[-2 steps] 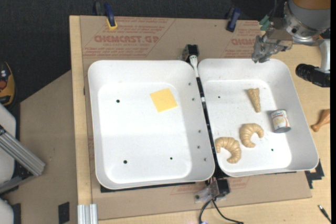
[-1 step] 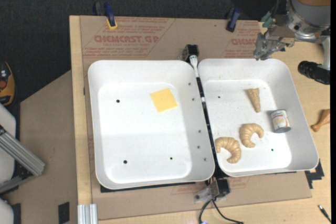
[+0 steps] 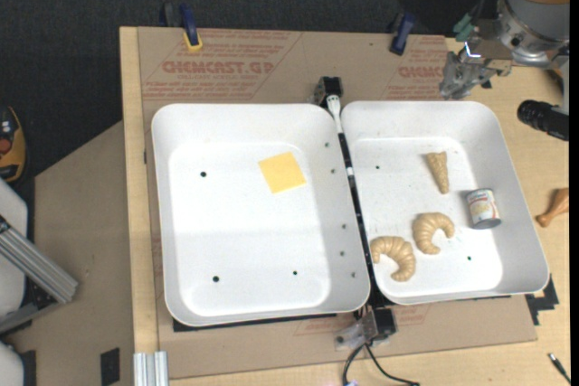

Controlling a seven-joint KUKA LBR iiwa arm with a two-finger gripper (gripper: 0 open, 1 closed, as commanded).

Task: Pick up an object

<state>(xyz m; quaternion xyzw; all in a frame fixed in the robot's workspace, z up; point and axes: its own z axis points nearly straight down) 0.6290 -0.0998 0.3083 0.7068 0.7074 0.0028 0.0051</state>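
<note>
My gripper (image 3: 460, 77) hangs at the upper right, just beyond the back rim of the right bin (image 3: 517, 194), with nothing visibly in it. Inside that bin lie a tan cone (image 3: 439, 170), a small tin can (image 3: 483, 208) on its side and two croissants, one (image 3: 434, 231) near the middle and one (image 3: 394, 256) by the front left corner. A flat yellow square (image 3: 282, 172) rests in the left bin (image 3: 165, 194), far from the gripper.
Both bins sit on a brown board (image 3: 271, 59) held by blue clamps (image 3: 189, 25) (image 3: 401, 32) at the back. A small brown object (image 3: 553, 211) lies on the bench right of the right bin.
</note>
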